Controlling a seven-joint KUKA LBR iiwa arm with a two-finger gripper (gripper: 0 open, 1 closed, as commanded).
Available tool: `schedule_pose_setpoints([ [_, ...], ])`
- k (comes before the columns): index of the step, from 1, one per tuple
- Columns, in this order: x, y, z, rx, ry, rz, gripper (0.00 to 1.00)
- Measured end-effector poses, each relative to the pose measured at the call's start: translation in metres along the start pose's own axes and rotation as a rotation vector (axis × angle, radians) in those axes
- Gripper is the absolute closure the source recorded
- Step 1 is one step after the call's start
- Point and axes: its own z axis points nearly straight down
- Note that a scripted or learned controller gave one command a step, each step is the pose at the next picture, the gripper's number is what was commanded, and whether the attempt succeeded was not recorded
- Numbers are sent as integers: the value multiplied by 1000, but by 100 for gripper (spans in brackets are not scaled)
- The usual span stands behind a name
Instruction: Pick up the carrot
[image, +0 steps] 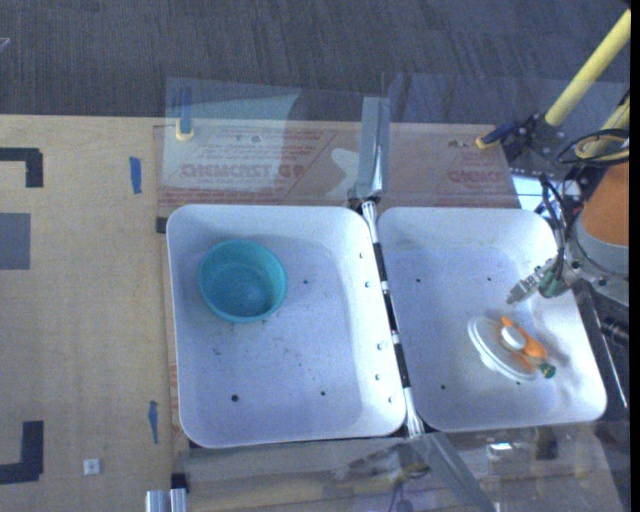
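The carrot (530, 346) is small and orange with a green tip. It lies on a little clear dish (492, 350) in the right part of the right bin (440, 250). My gripper (535, 288) hangs just above and behind the carrot, near the bin's right wall, apart from it and with nothing seen in it. The arm with its orange band (608, 205) comes in from the right edge.
A teal bowl (242, 280) stands upright in the upper left of the left bin (300, 390). A metal divider (385, 310) separates the two bins. Cables and a yellow rod (590, 70) sit behind the right bin.
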Motion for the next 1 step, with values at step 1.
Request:
schedule_pose_setpoints([
  [1,0,0,0,0,0,0,0],
])
